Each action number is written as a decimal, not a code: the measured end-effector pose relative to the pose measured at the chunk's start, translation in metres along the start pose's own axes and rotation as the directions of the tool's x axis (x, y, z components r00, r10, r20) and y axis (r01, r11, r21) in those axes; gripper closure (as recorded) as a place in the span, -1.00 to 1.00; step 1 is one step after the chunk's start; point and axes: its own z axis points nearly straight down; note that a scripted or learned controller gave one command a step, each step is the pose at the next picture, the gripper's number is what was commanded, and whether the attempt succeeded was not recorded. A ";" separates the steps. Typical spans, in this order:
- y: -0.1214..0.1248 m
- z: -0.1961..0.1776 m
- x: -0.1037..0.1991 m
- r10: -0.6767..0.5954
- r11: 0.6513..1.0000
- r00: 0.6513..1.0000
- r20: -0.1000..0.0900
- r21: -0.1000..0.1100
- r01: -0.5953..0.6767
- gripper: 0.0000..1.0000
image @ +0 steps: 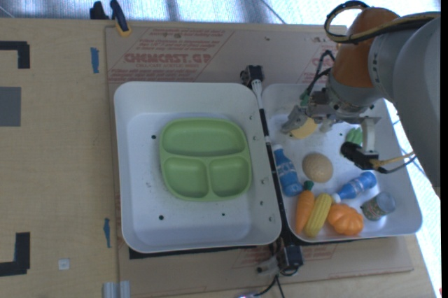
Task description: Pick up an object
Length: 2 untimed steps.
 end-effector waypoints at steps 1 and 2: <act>0.000 -0.011 0.000 -0.002 1.000 1.000 0.002 0.000 0.002 1.00; 0.000 -0.011 0.000 -0.002 1.000 1.000 0.002 0.000 0.002 -1.00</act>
